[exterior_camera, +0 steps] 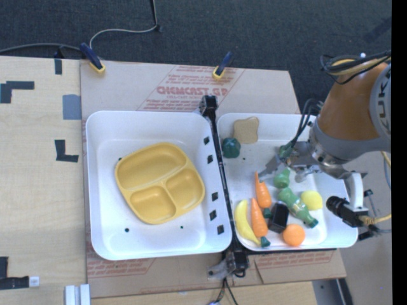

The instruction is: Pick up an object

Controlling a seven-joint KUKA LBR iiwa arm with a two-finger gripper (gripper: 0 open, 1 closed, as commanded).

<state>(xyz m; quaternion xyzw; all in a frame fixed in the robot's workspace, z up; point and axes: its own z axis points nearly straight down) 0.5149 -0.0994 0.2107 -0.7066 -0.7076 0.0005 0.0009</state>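
While the arm (353,116) hangs over the right bin, two white bins sit side by side on the counter (38,189).

Left bin (102,170): one yellow tray (159,182) with three compartments, lying near the middle. Right bin (270,124): tan bread slice (245,129) at the far side; dark green ball (231,148) just in front of it, near the dividing wall; banana (243,222) at the near left; two carrots (261,205), one behind the other, beside the banana; black block (278,218) touching the near carrot; orange (293,235) by the near rim; green bottle (297,207) lying tilted; lemon (311,200) just right of it; small green piece (282,179) behind the bottle. Gripper (287,164) low over the bin's middle, above the green piece; whether its fingers are open or closed, and whether they hold anything, cannot be told.
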